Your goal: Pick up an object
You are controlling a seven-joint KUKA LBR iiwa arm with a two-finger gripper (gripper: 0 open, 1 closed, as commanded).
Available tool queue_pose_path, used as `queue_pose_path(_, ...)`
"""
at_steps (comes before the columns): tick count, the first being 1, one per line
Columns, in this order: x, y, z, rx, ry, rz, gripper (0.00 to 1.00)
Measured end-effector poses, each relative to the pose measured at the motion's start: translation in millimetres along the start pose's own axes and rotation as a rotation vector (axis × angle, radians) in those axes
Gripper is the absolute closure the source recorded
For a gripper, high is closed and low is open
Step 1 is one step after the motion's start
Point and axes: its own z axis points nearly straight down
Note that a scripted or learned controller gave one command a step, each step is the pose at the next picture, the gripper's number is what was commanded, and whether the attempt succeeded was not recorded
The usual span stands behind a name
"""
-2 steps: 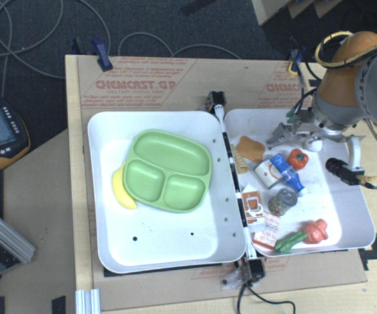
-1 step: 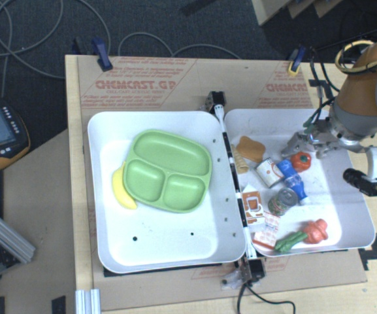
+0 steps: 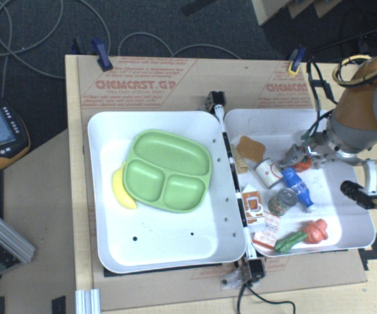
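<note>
My gripper [image 3: 297, 156] is low in the right bin [image 3: 355, 231], at the end of the grey arm with the orange band. It sits just above a blue bottle [image 3: 300, 190] with a red part [image 3: 291, 165] at its upper end. A small white container [image 3: 266, 172] lies to its left, and a brown piece [image 3: 250, 149] lies further up and to the left. A grey can [image 3: 281, 201] rests below the bottle. I see nothing lifted off the bin floor.
The right bin also holds an orange and white card [image 3: 252, 205], a flat packet [image 3: 266, 227] and a red and green toy vegetable [image 3: 304, 235]. In the left bin [image 3: 168, 250] lie a green divided plate [image 3: 167, 171] and a yellow banana [image 3: 122, 188].
</note>
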Motion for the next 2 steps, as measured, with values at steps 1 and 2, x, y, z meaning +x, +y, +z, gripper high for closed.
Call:
queue_pose_path(1,-0.6,2.6,-13.5,-0.008,-0.003,0.0,1.0)
queue_pose_path(2,83.0,43.0,-32.7,-0.004,0.0,-0.002,1.0)
